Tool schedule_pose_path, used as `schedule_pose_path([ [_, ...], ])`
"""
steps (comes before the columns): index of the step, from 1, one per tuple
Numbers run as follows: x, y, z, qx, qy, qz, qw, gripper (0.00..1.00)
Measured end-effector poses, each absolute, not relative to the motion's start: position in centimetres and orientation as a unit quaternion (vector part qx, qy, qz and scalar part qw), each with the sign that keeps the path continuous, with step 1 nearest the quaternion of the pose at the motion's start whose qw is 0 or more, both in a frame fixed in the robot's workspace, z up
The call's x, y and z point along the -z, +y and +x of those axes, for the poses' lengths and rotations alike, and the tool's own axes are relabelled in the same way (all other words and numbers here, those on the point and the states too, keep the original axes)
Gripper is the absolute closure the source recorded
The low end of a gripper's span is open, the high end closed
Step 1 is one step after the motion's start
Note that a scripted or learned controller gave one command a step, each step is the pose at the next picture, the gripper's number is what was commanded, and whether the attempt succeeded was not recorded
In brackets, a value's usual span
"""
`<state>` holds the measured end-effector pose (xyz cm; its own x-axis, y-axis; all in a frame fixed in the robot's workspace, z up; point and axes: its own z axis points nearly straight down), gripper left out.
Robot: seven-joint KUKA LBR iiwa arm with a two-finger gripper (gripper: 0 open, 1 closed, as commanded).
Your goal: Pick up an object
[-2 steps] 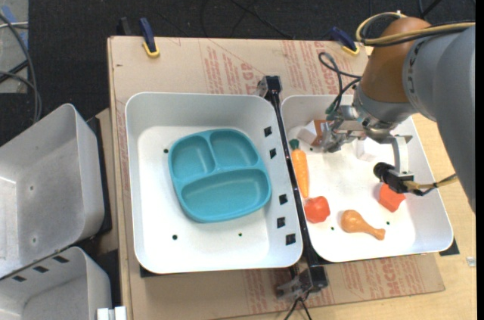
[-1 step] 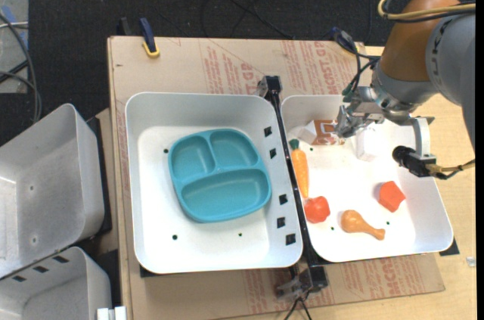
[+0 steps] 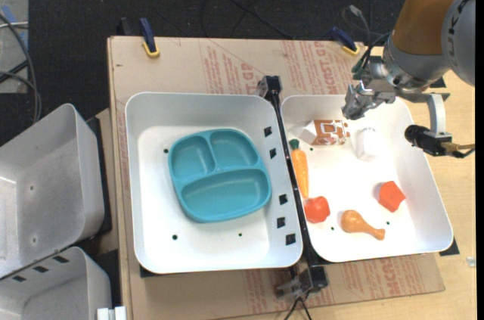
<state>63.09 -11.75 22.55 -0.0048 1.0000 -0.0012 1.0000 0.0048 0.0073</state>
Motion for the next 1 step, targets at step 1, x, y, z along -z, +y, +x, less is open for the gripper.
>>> schedule_pose_path([
  [1,-25.83,-11.75,63.2,-0.0014,0.709,0.706,0.002,1.0],
])
